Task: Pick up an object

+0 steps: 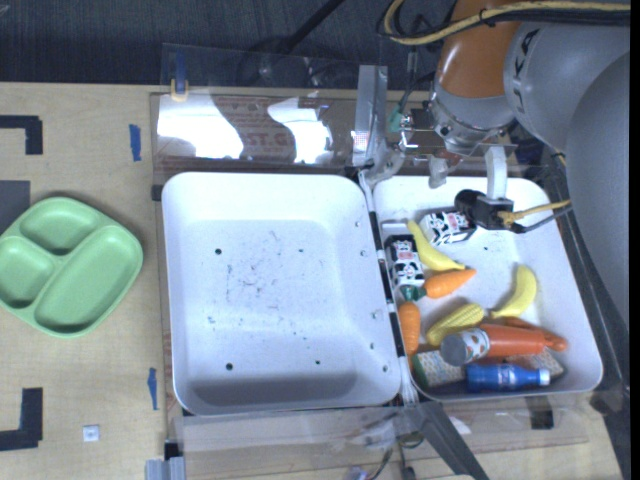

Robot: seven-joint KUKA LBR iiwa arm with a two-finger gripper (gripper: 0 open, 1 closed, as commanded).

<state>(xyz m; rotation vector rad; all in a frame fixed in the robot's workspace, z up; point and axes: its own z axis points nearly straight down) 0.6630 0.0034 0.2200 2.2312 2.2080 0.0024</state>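
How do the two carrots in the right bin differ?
The upper carrot lies roughly crosswise near the bin's middle, its tip pointing right; the lower carrot lies lengthwise against the bin's left wall. The upper carrot rests against a banana; the lower one touches a yellow item. Both are orange.

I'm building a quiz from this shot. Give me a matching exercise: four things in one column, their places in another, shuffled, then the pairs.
Things:
1. green sectioned plastic plate
2. blue plastic bottle
3. gripper
4. black-and-white toy cow

Places:
A. over the right bin's far end
B. on the bench, left of both bins
C. right bin, far part
D. right bin, near edge

Pairs: 1-B, 2-D, 3-A, 4-C
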